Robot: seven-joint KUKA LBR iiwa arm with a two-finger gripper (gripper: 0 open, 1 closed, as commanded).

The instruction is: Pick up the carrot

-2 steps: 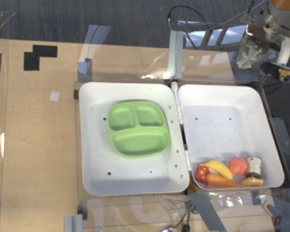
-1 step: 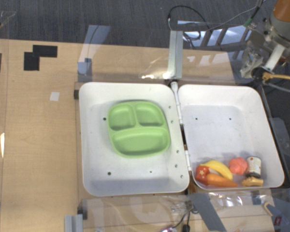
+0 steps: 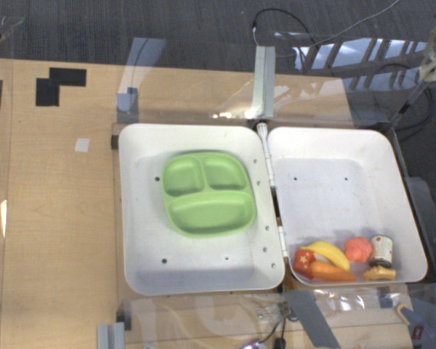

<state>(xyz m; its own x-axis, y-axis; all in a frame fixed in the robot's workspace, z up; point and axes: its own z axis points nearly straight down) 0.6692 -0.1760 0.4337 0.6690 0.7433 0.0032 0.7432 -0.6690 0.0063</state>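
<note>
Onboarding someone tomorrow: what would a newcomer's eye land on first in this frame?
First the bright green divided plate, sitting alone in the middle of the left bin. Then the small huddle of colour in the near corner of the right bin: the orange carrot lying against the front wall, a yellow banana just behind it, a red strawberry at their left end and a reddish round fruit to the right.

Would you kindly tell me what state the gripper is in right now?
Gripper: cannot be told. The carrot lies in the right bin, with nothing gripping it.
</note>
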